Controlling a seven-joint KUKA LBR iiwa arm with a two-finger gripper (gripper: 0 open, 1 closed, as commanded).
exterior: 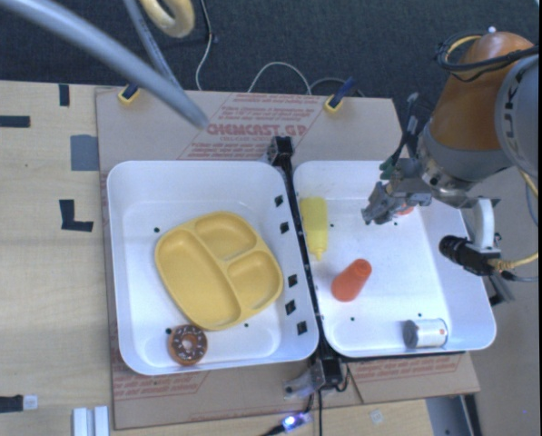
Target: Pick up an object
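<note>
Two shallow white plastic bins sit side by side on the bench, touching along their inner walls. The left bin holds a yellow three-compartment plastic tray at its middle, with a brown frosted toy doughnut just before it. In the right bin, a yellow toy bottle lies beside the dividing wall, an orange toy carrot at the centre, and a grey metal can near the front right corner.

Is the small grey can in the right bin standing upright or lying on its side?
Lying on its side. The grey can rests lengthwise on the floor of the right bin near its front edge, its round end facing sideways.
</note>
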